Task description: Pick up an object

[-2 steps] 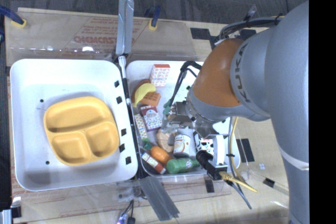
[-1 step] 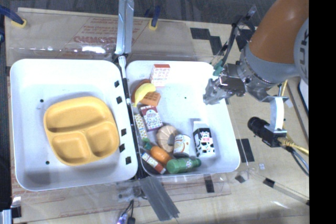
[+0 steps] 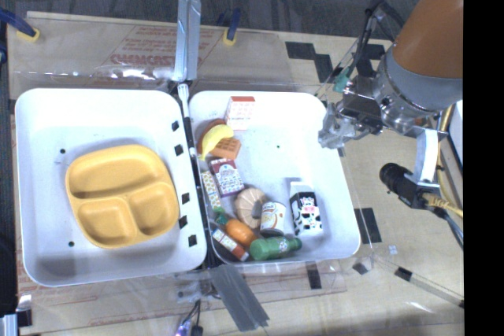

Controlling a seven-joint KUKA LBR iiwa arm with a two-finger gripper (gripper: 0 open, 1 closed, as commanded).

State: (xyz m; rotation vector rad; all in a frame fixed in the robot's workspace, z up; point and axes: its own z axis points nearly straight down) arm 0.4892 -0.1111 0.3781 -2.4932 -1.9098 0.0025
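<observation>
The gripper (image 3: 335, 130) is seen at the right bin's (image 3: 272, 161) upper-right rim; its opening cannot be told; the carton (image 3: 305, 214) lies lower left.

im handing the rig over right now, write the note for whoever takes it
Pincer: hangs over the right rim of the right bin, nothing seen in it; open or shut can't be told.
Things: the right bin holds the toy food pile along its left and front side: banana, carrot, green bottle, cow-print carton, and a small white box at the back. The left bin holds a yellow divided tray.
Done: nothing picked yet.
Left: choose one object, descend, grasp, lift.
</observation>
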